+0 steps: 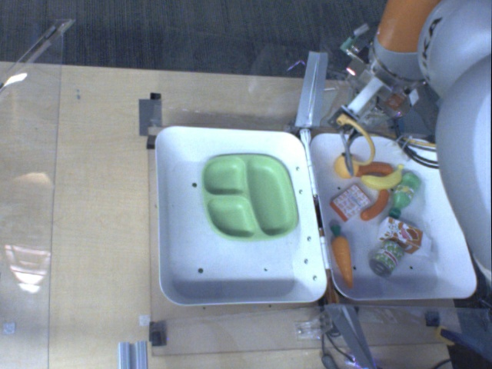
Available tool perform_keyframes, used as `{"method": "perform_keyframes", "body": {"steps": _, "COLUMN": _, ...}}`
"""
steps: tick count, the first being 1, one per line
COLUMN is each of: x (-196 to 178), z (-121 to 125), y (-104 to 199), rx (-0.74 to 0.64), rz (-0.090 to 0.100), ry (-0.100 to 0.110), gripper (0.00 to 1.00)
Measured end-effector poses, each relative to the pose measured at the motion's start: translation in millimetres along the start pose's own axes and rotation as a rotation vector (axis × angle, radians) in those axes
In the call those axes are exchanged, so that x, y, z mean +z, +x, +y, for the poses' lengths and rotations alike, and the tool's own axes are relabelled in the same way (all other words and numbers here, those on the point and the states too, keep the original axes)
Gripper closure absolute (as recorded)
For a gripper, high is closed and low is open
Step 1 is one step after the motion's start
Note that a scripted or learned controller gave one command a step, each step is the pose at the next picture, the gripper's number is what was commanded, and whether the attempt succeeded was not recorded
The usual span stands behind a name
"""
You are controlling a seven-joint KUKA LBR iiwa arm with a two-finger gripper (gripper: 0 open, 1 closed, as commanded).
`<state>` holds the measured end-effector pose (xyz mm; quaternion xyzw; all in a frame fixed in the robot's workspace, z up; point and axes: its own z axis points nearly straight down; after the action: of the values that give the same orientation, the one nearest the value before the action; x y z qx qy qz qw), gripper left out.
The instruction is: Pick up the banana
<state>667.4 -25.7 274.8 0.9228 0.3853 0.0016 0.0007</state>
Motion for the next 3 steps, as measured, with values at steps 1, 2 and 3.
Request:
{"method": "perform_keyframes", "body": {"steps": 1, "x": 10.6, "z": -28.6, "y": 18.8, "rx": 0.081, "rz": 0.000, "ry": 0.001, "gripper": 1.00}}
{"method": "perform_keyframes", "body": {"steps": 2, "x": -0.7, "z": -63.2, "y": 10.5, "rx": -0.016, "rz": 0.000, "ry": 0.001, "gripper": 1.00}}
{"method": "perform_keyframes", "body": {"steps": 3, "x": -40.0, "z": -80.3, "y": 3.0, "rx": -0.303, "rz": 0.003, "ry": -0.001, "gripper": 1.00}}
